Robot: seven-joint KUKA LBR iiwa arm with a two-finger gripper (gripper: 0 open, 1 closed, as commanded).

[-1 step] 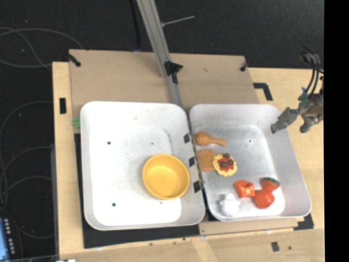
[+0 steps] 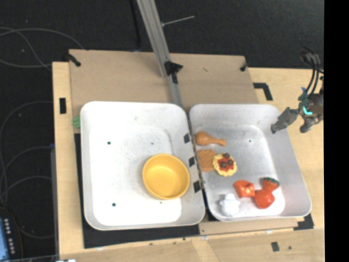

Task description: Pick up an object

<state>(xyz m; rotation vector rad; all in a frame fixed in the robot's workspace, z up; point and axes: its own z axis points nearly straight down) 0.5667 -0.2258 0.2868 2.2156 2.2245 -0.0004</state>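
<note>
From the overhead camera I see the gripper (image 2: 293,120) at the far right, poised over the right rim of the right bin (image 2: 256,113), with nothing between its fingers; the two fingers look spread apart, one toward the bin and one away (though at this size I would not swear to how wide). The candidates all lie in the right bin: a drumstick (image 2: 209,140) near its left wall, a brown slab (image 2: 205,160) just nearer, a tart (image 2: 225,164) touching or just beside that slab, then a red piece (image 2: 244,189), a strawberry (image 2: 265,194) and a white lump (image 2: 230,205) toward the near edge. The left bin (image 2: 103,124) carries a yellow bowl (image 2: 166,176) near its right side. I judge this to be the approach step, nothing grasped yet. The next move calls for travelling left and nearer over one toy, lining the fingers across it, then descending; the strawberry looks the closest, and stands apart enough from the red piece.
</note>
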